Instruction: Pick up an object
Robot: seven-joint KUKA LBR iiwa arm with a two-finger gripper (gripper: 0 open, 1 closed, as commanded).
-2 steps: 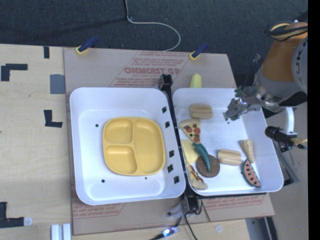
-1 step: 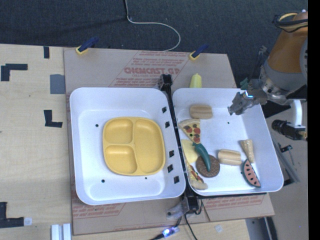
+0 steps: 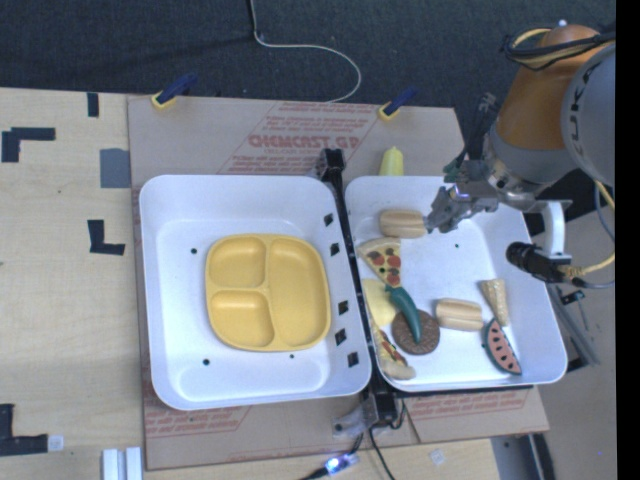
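My gripper hangs over the back of the right bin, just right of a tan bread roll; nothing shows between its fingers. Below the roll a pizza slice lies against the bin's left wall. A green chili pepper rests across a brown cookie. A second bread roll, an ice cream cone and a watermelon slice lie at the front right. Pale yellow food sits by the left wall.
The left bin holds a yellow divided plate. A yellow object stands on the cardboard behind the right bin. A black clip joins the bins at the back. A cable trails across the dark floor beyond.
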